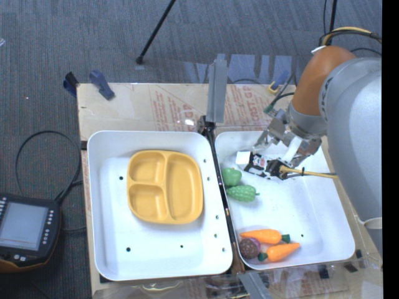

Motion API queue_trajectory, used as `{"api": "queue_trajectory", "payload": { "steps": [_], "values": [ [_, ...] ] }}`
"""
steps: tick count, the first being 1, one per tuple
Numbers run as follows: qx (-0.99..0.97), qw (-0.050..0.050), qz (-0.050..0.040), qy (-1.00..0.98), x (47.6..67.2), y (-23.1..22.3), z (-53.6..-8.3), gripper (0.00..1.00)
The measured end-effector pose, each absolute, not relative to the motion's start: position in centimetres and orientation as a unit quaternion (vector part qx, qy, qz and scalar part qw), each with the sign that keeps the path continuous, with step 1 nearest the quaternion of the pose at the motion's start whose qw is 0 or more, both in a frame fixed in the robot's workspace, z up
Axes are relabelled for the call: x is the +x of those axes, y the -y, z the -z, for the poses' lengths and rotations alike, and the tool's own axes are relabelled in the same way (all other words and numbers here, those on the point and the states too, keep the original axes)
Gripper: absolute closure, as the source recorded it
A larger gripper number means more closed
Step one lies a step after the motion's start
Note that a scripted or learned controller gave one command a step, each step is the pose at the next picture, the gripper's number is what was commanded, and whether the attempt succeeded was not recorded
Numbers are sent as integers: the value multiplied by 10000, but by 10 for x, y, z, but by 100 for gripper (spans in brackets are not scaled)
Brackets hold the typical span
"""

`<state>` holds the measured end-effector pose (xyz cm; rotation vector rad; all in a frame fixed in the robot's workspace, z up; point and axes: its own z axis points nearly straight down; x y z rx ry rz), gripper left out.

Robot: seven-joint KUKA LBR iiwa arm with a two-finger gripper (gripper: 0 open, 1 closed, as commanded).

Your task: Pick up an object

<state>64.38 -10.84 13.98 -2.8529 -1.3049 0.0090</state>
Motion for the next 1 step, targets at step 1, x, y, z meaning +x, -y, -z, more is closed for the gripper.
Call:
{"api": "queue_trajectory", "payload": {
  "steps": [1],
  "values": [
    [-8592,32,-30,5117,574,107,-140,0]
  ]
}}
